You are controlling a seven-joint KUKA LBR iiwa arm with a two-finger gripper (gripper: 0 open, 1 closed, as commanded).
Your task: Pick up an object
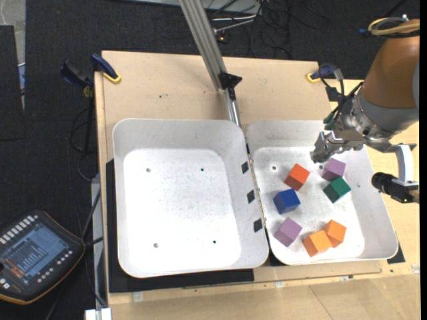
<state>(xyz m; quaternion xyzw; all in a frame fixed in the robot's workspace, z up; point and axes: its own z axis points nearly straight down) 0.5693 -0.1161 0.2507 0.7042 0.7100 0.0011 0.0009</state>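
The right bin [373, 245] holds several small cubes: an orange one [297, 176], a blue one [286, 200], a purple one [289, 231], two orange ones [316, 243] [335, 232] near the front, a green one [337, 189] and a light purple one [333, 169]. My gripper [323, 150] hangs over the bin's far right part, just left of and above the light purple cube. No cube shows between its fingers.
The left bin [127, 179] sits beside the right one. A metal pole [207, 39] slants down to the gap between the bins. Clamps [103, 65] [320, 74] sit at the board's far corners. A teach pendant [33, 255] lies at the lower left.
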